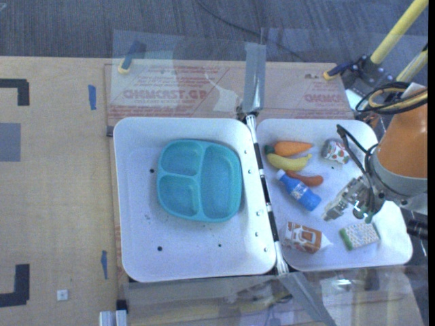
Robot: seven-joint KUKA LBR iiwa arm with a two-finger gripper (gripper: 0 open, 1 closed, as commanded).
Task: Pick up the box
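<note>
Box (304,238) lies flat near the front edge of the right bin (394,253), orange and white, tilted a little. Gripper (346,206) hangs over the same bin, up and to the right of the box and apart from it; nothing is visibly between its fingers, and I cannot tell how far they are spread. A green carton (359,235) sits just below the gripper. Bottle (298,189), banana (288,160) and carrot (293,147) lie behind the box. Left bin (129,202) holds a teal tray (200,180).
</note>
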